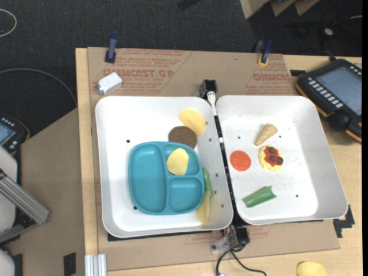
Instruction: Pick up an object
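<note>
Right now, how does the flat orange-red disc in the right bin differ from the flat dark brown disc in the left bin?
The orange-red disc lies fully exposed on the right white bin; the dark brown disc in the left white bin is partly overlapped by a yellow piece and touches the teal divided tray. The brown disc looks slightly larger. Both are round and flat.

Quick count: two white bins, the left bin and the right bin. One teal divided plate in the left bin, with one yellow piece on it at about 1 o'clock. Past the plate at 1 o'clock sit one brown disc and one yellow chip. Right bin has four bits: one tan wedge, one orange disc, one small pizza, one green pepper.
</note>
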Tool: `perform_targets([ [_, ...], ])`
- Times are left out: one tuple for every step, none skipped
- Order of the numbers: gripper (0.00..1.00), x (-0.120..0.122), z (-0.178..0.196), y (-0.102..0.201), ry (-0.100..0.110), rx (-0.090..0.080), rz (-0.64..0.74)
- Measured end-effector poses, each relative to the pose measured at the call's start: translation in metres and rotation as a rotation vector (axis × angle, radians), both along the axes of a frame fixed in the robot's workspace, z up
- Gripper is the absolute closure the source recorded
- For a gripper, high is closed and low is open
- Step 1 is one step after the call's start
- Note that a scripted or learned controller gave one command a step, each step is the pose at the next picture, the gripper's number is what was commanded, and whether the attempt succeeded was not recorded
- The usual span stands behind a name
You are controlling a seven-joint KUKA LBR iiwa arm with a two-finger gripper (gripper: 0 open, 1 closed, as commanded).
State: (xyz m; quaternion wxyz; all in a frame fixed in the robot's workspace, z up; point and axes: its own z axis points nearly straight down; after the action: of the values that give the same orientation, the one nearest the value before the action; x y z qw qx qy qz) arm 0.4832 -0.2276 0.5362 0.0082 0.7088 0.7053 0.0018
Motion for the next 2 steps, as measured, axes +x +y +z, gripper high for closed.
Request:
perform_targets([
  [1.0, -0.005, -0.128, 0.022, 0.026, 0.014, 0.005],
  [1.0, -0.005, -0.254, 0.119, 0.028, 0.016, 0.014],
])
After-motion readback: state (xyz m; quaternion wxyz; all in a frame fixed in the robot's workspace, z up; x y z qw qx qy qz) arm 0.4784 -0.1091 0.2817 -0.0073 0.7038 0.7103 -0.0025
